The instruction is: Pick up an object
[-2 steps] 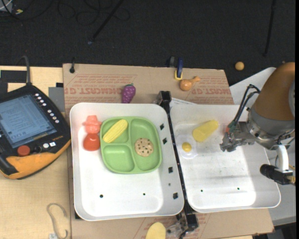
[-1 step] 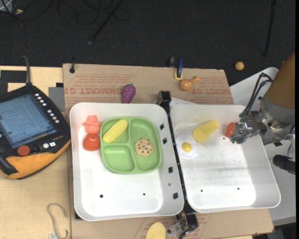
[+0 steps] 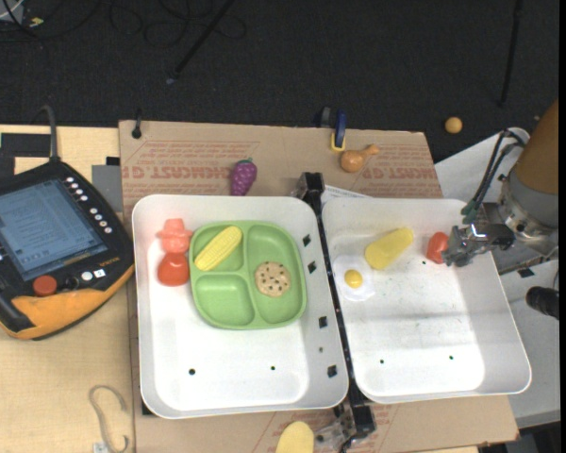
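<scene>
The red object [image 3: 438,246] lies at the far right of the right bin [image 3: 453,385], touching or just beside the gripper [image 3: 460,248], and we judge it the likeliest target. The grasp step seems to be in hand: the tool sits low at the bin's right wall, level with the red piece. Whether the tool is spread or pressed together we cannot tell; dark metal and cables blur there. Next, we think, comes a close around the piece and a straight lift, clear of the wall. The yellow piece [image 3: 390,249] and the fried-egg toy [image 3: 355,279] lie near, to the left. The arm's upper part is cut off at right.
</scene>
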### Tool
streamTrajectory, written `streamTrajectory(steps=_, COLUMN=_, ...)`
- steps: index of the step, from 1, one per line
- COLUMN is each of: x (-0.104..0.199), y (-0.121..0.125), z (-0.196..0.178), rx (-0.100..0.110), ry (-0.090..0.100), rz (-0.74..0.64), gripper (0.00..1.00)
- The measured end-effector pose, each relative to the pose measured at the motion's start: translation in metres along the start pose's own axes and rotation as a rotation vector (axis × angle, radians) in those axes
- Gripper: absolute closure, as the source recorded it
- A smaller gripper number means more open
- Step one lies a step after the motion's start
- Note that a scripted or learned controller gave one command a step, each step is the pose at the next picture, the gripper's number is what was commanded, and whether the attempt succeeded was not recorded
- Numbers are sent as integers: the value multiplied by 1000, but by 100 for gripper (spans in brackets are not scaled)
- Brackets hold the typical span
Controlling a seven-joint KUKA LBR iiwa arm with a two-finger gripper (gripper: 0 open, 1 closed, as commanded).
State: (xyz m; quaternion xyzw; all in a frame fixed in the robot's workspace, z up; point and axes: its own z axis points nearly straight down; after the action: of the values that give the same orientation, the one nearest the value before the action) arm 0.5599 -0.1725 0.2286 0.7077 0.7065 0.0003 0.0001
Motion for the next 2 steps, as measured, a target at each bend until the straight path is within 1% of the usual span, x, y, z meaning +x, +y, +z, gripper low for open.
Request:
streamTrajectory(steps=1, x=48, y=-3, z=-7, rx=3, ry=2, rz=-5, gripper=100)
streamTrajectory(steps=2, x=94, y=5, z=3, rx=4, ry=2, rz=-5, gripper=100)
